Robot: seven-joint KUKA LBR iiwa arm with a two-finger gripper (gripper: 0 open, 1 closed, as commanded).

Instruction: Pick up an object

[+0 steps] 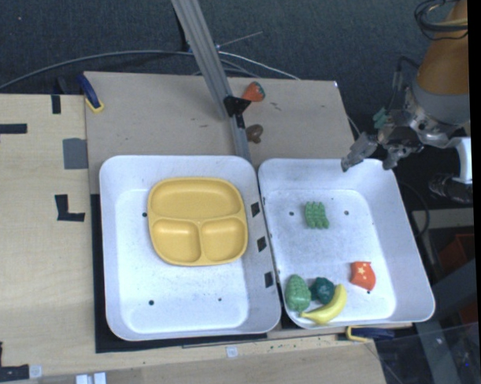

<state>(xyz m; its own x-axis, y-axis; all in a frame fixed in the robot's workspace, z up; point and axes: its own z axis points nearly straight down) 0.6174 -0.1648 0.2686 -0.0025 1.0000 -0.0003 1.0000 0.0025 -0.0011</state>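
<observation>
Grey arm, fingers (372,157) spread wide and empty (over the right bin's (406,244) far rim). Green block (316,215) just below-left of fingers, lying alone: lower straight, straddle, close gently.

Left bin (117,254): I count one yellow divided plate (198,220), set toward the far side. Right bin (382,190): I see a green bumpy block (317,215) near the middle; a red piece (363,275) toward the near right; a light green piece (297,292), a dark green piece (323,289) and a banana (328,307) clustered at the near left corner. Gripper (369,154): over the right bin's far right rim, nothing between its fingers.
</observation>
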